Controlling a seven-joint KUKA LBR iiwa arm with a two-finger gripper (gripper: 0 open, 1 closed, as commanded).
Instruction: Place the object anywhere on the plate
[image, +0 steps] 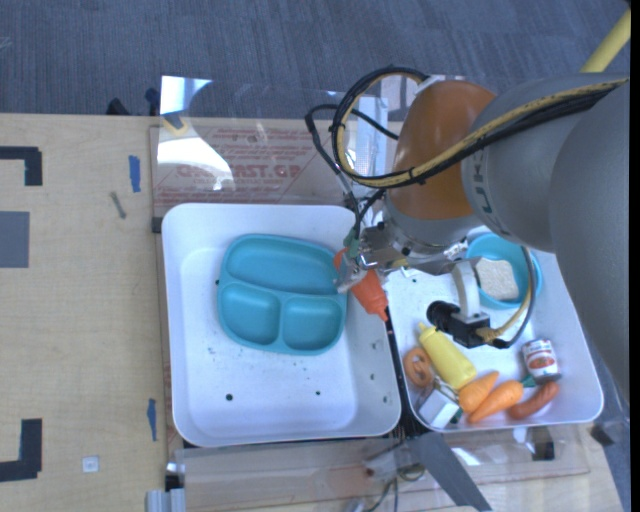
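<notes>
Camera view: wrist hides the tool (358, 268); an orange object (370, 293) seems gripped beside the plate (280, 292).

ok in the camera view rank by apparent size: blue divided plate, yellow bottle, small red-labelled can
1. blue divided plate, by far the largest.
2. yellow bottle, much smaller.
3. small red-labelled can, smallest.
All three lie at similar depth in the bins, so the order looks safe.

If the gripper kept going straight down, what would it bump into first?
Probably the right edge of the blue plate, just under the gripper and the orange thing there. Depth is hard to judge.
</notes>
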